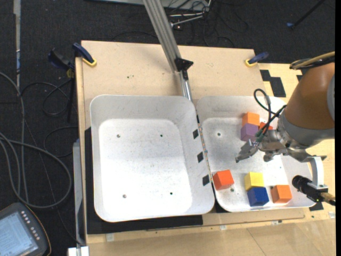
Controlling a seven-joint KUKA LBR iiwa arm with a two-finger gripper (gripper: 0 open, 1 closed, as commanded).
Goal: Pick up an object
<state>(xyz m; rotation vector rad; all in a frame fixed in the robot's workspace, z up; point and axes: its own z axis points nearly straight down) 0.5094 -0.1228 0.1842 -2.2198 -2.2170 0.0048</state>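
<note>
Over in the right bin (298, 204), your tool (246, 152) hangs low with nothing between its fingers, so no pick yet.

Its fingers look spread a bit, just below the purple block (249, 132) with the orange cube (251, 119) behind it. Everything's still on the bin floor: orange (223, 178), yellow (254, 180), blue (258, 196), another orange (281, 193). Smooth, matte, boxy cubes on speckled white plastic with rounded corners.

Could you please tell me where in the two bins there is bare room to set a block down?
The left bin offers bare floor wall to wall. In the right bin, free floor lies behind the orange block, left of the gripper. The front right is crowded: yellow block, blue block, another orange block.
</note>
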